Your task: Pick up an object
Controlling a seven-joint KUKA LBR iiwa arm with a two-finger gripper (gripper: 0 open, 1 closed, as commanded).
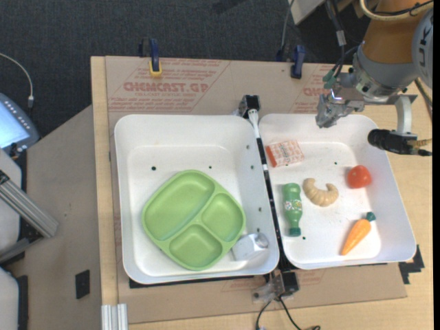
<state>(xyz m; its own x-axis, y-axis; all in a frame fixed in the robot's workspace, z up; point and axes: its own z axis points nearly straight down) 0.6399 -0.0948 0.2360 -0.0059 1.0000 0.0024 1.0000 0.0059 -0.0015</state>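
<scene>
Dark carpet floor (82,16), tan bench (75,184), brown cardboard sheet (206,81), blue clamps (154,55)

We see a divided plate (194,218) in the left bin (130,184), a cup (249,245) at its lower right, right bin (392,177) holding packet (284,152) upper left, bottle (292,209), croissant (321,192), tomato (359,177), carrot (357,234) lower right.

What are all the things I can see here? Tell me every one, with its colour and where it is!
Divided plate: 1, green, left bin.
Small cup: 1, clear grey, left bin, beside the plate.
Packet: 1, white and orange, right bin, far side.
Bottle: 1, green, right bin.
Croissant: 1, tan, right bin, middle.
Tomato: 1, red, right bin.
Carrot: 1, orange, right bin, near side.
Bins: 2, white, side by side.
Clamps: 2, blue, bench's far edge.
Gripper: 1, grey, above the right bin's far edge.
</scene>
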